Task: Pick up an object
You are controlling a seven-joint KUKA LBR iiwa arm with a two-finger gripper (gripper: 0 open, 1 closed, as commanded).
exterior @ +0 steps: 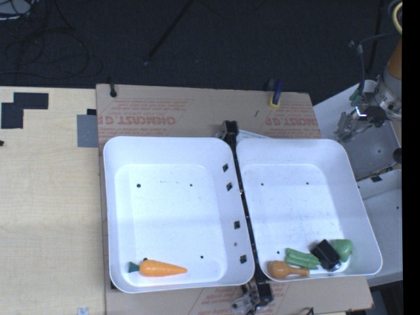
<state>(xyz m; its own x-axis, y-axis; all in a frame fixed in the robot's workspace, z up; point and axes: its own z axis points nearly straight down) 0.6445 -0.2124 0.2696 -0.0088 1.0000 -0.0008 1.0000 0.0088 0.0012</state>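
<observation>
End effector: up at the tabletop's far right edge, the end effector (pixel 357 118) hangs beyond the right bin (pixel 341 157), well apart from every object; it's small and cluttered at this slant, so I cannot tell how it is set.

Step in hand: the approach. Nothing is grasped, the arm is outside both bins, so a target has to be chosen first.

Best target: the carrot (pixel 162 268). It lies alone in the left bin (pixel 131 151), in the near left corner, just beside the near wall, with bare floor on its far side.

Carrot axis: long axis runs roughly along the bin's near wall, green stub toward the left wall, orange tip toward the divider between the bins.

How to do it well: come straight down over the thick middle and close across the short width, fingers set square to that long axis. Mind the near wall; one finger has little room there.

Harder option: the right bin's near right corner holds a crowd, a tan pear-shaped piece (pixel 286 270), a green pod (pixel 302 258), a black block (pixel 326 254) and a green lump (pixel 342 247), touching or overlapping.

Risk there: probably a pinch on two things at once, or a slip.
</observation>
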